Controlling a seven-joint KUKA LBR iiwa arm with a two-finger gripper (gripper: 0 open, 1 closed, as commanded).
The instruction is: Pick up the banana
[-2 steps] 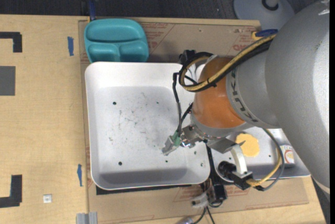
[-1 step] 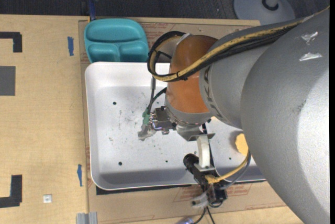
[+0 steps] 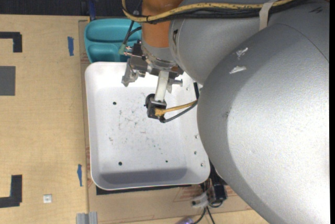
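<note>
Camera view shows me the gripper [image 3: 153, 72] over the white bin [image 3: 107, 160], open or shut I cannot tell, and the banana may hide under the big arm [image 3: 261, 113], so I'd go slow and look first.

No text or number can be read (bench [image 3: 42, 113] marks are plain shapes).

Grey arm [image 3: 251, 87] across white bin [image 3: 104, 165], tool [image 3: 138, 74] over its far end, teal container [image 3: 107, 34] beyond
</note>
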